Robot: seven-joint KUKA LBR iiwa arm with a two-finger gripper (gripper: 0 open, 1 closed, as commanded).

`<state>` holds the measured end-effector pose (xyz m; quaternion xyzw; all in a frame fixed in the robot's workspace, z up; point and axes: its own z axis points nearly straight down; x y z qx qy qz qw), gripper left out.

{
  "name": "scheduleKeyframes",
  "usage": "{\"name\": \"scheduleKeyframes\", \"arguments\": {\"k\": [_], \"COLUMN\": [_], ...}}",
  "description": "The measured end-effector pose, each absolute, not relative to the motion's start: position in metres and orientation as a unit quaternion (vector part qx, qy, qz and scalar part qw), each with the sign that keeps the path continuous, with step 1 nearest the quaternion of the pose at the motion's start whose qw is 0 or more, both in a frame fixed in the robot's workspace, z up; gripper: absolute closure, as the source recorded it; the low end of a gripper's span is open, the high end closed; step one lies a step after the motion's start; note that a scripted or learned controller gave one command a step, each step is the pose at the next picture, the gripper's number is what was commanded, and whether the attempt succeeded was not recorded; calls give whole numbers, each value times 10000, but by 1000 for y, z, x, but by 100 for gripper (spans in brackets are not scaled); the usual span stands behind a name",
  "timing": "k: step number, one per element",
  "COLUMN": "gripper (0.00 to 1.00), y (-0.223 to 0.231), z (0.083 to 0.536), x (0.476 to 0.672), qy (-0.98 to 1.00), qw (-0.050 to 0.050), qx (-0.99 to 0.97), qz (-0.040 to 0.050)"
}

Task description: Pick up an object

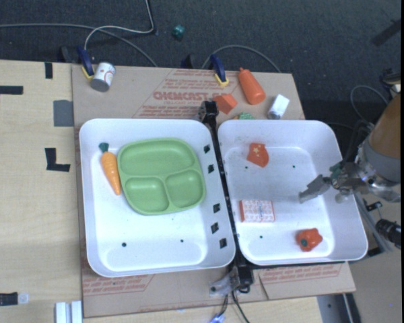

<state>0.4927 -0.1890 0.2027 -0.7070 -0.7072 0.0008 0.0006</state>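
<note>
At the frame's right edge, my grey arm (380,155) wears an orange band above the wrist, ending in a grey metal claw (314,188).

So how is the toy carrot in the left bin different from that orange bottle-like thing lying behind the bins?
The carrot lies inside the left bin, right beside the green divided plate; the orange bottle-like thing lies outside both bins, on the cardboard behind the right one. The carrot is slim, tapers to a point and has a green top; the other is thicker and blunt-ended. Both are orange, lie on their sides, and sit away from the gripper.
</note>
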Motion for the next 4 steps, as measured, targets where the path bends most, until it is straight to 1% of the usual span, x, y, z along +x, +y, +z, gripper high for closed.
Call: {"name": "scheduleKeyframes", "arguments": {"k": [1,2,3,4], "gripper": [0,0,0,100], "y": [-155,-115,-101,-102], "z": [155,86,85,96], "x": [578,629,669,669], "qy": [-7079,-7080,-7079,-7081], "qw": [12,-20,-11,-18], "qx": [-7063,-7062,-7063,-7061], "qz": [3,-7,-2,11]}}
